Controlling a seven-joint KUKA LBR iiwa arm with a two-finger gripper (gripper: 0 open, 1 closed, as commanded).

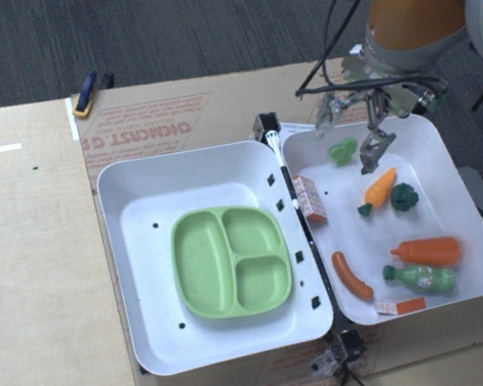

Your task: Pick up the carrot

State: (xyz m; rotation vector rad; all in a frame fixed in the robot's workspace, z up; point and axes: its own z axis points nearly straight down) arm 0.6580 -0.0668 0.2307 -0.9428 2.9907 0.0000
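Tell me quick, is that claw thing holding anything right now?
Gripper: open, holding nothing, hovering just above the carrot in the right bin.

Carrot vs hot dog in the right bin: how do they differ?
The carrot is bright orange and tapers to a tip; the hot dog is darker reddish-brown and even in width. The carrot lies near the bin's middle beside the broccoli, just below the pincer; the hot dog lies lower, near the left wall. They slant in opposite directions. Both lie flat and look similar in length.

Two white bins (147,341). One green divided plate (231,261). One carrot (380,187). One sausage (352,275). Two bottles: one orange (427,252), one green (421,277).
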